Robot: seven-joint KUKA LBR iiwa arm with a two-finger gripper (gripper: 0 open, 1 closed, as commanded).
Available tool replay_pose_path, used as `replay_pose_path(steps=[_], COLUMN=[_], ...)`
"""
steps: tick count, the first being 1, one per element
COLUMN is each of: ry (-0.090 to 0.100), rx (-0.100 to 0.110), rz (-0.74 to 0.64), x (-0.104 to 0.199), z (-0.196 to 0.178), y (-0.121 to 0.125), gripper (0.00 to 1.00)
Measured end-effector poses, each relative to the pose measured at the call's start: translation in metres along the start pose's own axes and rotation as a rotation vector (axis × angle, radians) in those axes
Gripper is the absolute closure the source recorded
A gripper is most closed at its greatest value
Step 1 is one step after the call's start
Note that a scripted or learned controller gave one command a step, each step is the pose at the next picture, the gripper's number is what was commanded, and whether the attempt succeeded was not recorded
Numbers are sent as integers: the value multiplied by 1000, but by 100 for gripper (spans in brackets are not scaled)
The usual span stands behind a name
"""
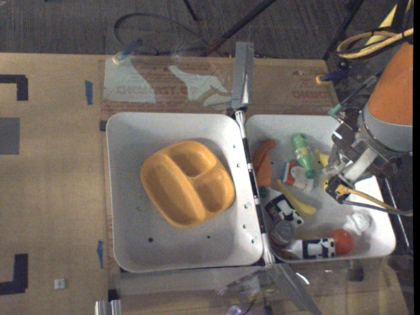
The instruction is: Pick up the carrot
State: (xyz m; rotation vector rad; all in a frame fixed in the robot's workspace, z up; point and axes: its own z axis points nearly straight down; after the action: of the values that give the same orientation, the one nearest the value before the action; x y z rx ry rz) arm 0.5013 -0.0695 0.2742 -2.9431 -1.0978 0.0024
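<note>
The carrot, orange with a reddish upper end, lies lengthwise along the left wall of the right bin. My gripper hangs over the right half of that bin, well to the right of the carrot and apart from it. The grey wrist and orange band of the arm rise toward the upper right. Between carrot and gripper lie a green bottle and a small red and white carton.
The right bin also holds a yellow banana, two black-and-white patterned items, a tin can, a red ball and a clear cup. A yellow divided plate sits in the left bin.
</note>
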Motion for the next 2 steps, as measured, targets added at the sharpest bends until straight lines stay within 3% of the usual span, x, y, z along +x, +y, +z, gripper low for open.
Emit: replay_pose_path(steps=[1,2], ry=[-1,-2], rx=[4,4], rz=[-60,121], x=[-7,41], z=[27,73], y=[-11,-21], gripper=[100,100])
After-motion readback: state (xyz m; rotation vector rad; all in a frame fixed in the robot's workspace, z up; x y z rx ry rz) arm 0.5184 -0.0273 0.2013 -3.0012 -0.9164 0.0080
